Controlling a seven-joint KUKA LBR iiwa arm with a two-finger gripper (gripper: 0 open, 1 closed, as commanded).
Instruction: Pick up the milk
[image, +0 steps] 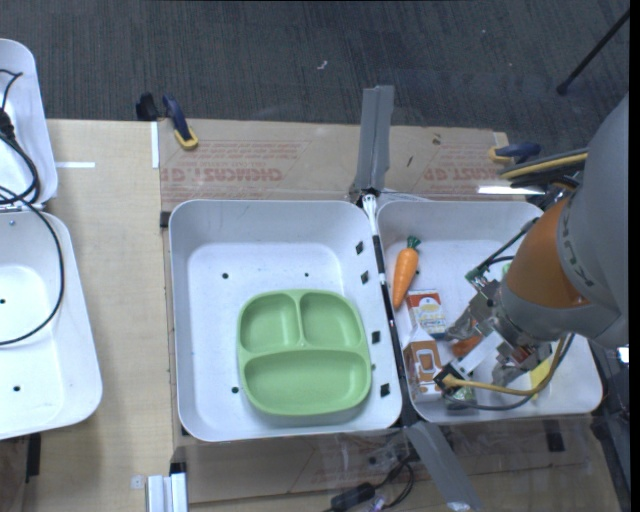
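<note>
The milk (429, 312) is a small white carton with an orange label, lying flat in the right bin (455, 222) just below a carrot (404, 273). My gripper (472, 335) hangs low in that bin, just right of the carton and close to it. Nothing shows as held in it. The grey arm with its orange band (550, 265) covers the bin's right half.
A second small box (424, 361) with a brown and white face lies below the milk near the bin's front left corner. A yellow cable (495, 386) runs along the bin's front. The left bin (200, 300) holds a green divided plate (303, 352).
</note>
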